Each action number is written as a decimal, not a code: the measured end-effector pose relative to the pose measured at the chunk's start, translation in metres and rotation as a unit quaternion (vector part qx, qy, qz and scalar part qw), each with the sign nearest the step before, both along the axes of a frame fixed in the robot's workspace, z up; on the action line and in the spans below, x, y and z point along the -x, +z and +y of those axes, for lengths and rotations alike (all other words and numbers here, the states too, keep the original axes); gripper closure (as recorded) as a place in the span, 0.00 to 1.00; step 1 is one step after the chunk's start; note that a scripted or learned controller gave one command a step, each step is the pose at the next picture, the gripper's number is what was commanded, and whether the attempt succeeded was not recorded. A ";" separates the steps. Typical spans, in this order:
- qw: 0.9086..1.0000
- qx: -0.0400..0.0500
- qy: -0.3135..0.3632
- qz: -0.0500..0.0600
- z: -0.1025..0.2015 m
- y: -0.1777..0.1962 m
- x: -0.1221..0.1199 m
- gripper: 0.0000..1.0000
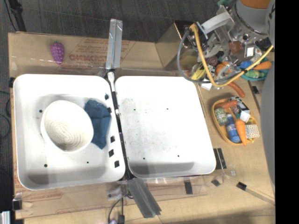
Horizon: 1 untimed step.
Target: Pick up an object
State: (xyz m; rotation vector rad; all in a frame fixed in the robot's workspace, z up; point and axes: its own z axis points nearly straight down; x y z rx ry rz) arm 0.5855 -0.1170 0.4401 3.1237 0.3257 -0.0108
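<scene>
Fingers state cannot be told: the gripper (219, 55) sits cluttered by cables above the right bin's (163, 125) far corner. A white bowl (67, 125) touches blue cloth (99, 122) in the left bin (28, 171).

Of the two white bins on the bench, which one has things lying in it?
The left bin: it holds a white woven hat with a blue cloth against its right side. The right bin shows just its speckled floor.

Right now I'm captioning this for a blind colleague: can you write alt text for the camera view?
Two shallow white bins sit side by side; the left bin holds a white woven bowl touching a blue cloth. The arm's tool hangs at upper right, beyond the right bin. A purple object lies on the bench.
</scene>
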 end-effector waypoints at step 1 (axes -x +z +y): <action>1.000 -0.002 0.000 0.001 -0.068 -0.002 -0.045 0.00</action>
